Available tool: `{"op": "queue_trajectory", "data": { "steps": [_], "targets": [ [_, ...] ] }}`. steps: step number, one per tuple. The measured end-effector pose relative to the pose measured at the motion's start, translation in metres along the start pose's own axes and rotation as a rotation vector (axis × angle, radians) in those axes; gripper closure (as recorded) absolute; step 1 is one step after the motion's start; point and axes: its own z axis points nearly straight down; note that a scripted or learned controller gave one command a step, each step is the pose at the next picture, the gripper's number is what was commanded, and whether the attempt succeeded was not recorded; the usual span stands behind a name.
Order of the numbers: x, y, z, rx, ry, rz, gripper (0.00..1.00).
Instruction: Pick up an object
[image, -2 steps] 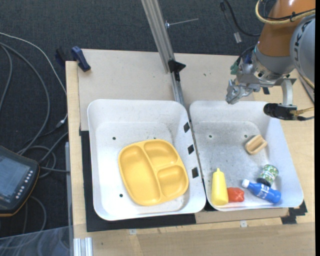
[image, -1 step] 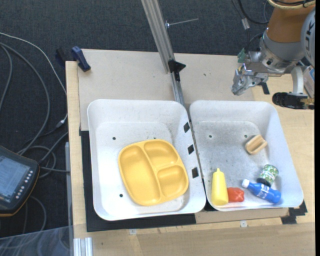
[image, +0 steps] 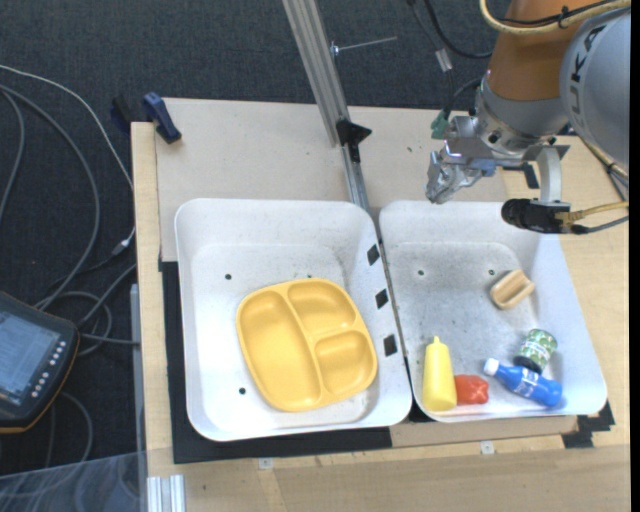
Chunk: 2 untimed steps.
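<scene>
Tan and blocky, a small wooden piece (image: 511, 289) lies in the right bin (image: 452, 222), near its right wall and toward the far end. It is the thing closest to the gripper (image: 441, 190), yet well apart from it. Along the same bin's near edge sit four more things: a yellow bottle (image: 437, 374) standing just right of the near left corner, a red piece (image: 472, 389) touching its right side, a blue bottle (image: 526, 384) lying on its side with its white cap pointing left, and a green-and-white can (image: 538, 347) just behind the blue bottle, by the right wall.

The gripper hangs over the far rim of the right bin, near that bin's far left corner. Nothing is seen between its fingers; whether they are spread or closed cannot be made out from this angle. Above it the arm's orange band (image: 528, 55) and grey body rise toward the upper right.

The left bin (image: 200, 230) carries a yellow tray (image: 305, 342) with three compartments, lying flat toward the near right part of that bin. A metal pole (image: 325, 70) slants up from the bench (image: 250, 150) between the two bins' far ends. A blue clamp (image: 160, 115) grips the bench's far left corner.
</scene>
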Motion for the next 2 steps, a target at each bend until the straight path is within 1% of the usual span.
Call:
{"op": "queue_trajectory", "data": {
  "steps": [1, 2],
  "targets": [
    [0.063, 0.001, 0.011, 0.001, 0.0, -0.001, 1.0],
    [0.107, -0.002, 0.016, 0.001, 0.0, 0.001, 1.0]
  ]
}}
